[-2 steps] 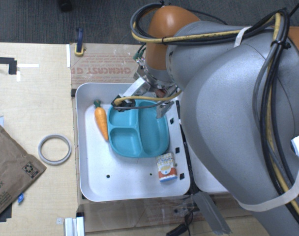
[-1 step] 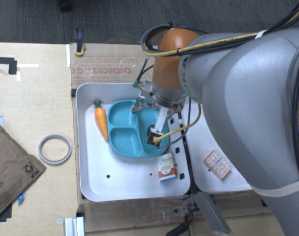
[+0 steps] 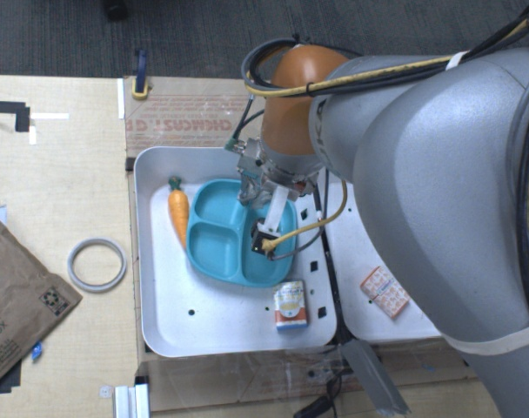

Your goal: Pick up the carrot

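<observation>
The carrot (image 3: 178,213), orange with a small green top, lies lengthwise in the left bin (image 3: 160,320), close to its left wall. It rests just left of a blue divided plate (image 3: 214,233), touching or almost touching the plate's rim. My gripper (image 3: 250,190) hangs over the plate's upper right part, a short way right of the carrot and apart from it. The wrist and the arm's orange band hide the gripper from above.
A small white and orange carton (image 3: 290,306) stands in the left bin below the plate. A red-patterned packet (image 3: 385,291) lies in the right bin. On the bench to the left are a grey tape ring (image 3: 97,263) and a brown box (image 3: 16,307).
</observation>
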